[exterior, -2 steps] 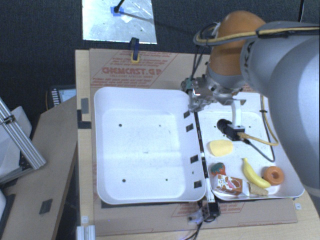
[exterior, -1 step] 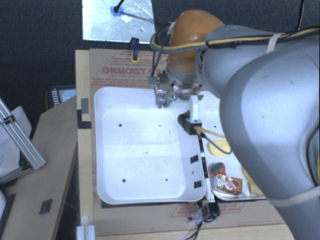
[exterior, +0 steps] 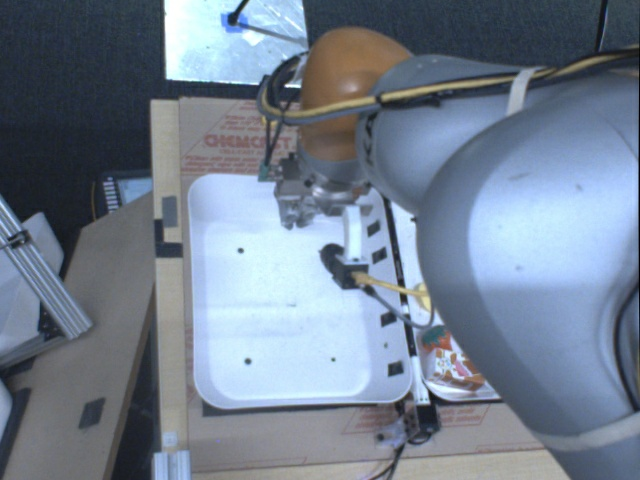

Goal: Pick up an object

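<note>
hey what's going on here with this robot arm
A grey KUKA arm with an orange band reaches in from the right, and its gripper hangs over the far edge of the left white bin. Nothing is visible between its fingers, so no pick is confirmed. A colourful object peeks out in the right bin, mostly hidden under the arm.

Left bin beside right bin; arm over right bin; claw above left bin's far edge.
</note>
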Available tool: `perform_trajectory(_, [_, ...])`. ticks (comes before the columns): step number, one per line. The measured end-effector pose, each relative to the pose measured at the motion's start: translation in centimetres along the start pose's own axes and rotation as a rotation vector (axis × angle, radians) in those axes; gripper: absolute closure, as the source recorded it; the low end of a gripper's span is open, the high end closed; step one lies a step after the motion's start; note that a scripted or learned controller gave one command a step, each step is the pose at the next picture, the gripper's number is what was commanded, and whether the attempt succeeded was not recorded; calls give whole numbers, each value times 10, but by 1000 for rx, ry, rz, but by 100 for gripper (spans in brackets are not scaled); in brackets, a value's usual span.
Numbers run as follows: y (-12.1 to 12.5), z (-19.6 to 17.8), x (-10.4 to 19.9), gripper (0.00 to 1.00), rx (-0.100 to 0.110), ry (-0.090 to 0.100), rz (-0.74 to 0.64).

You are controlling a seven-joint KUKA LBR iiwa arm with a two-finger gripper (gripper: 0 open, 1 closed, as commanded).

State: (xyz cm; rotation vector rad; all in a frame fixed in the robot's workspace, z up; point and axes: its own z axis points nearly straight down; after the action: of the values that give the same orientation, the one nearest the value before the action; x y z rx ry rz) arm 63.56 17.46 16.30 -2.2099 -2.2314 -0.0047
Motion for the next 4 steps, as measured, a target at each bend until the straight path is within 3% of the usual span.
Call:
perform_trajectory(1, [-74, 9, -9, 100, 8, -3, 10])
perform_trajectory(2, [-59, 82, 37, 100, 2, -2, 2])
perform_trajectory(3, [-129, 79, 63, 100, 5, -1, 2])
perform_trajectory(4, [-126, 78, 60, 0, 1, -3, 9])
